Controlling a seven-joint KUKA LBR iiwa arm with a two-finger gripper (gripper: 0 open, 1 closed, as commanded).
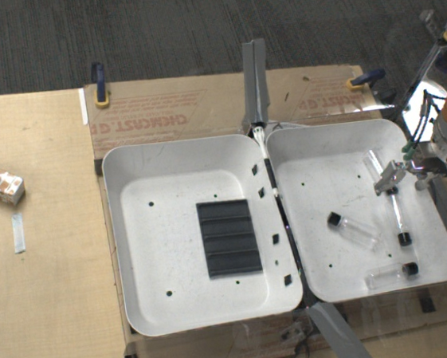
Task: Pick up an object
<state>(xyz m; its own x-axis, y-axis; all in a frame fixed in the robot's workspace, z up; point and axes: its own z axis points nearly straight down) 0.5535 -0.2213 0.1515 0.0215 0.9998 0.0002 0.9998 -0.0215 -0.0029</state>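
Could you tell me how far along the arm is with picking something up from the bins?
Nothing looks picked up yet. The gripper is at the right bin's far right side, low over the clear vials; I can't tell whether it grips one. Three black-capped vials lie loose: one near the middle, one upright-looking by the right wall, one at the front. The black ridged block sits untouched in the left bin. Grasping and lifting remain.

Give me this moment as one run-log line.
phase: approach | tool: over right bin, near its right wall | grasp: none seen | right bin: clear vials with black caps | left bin: black ribbed block
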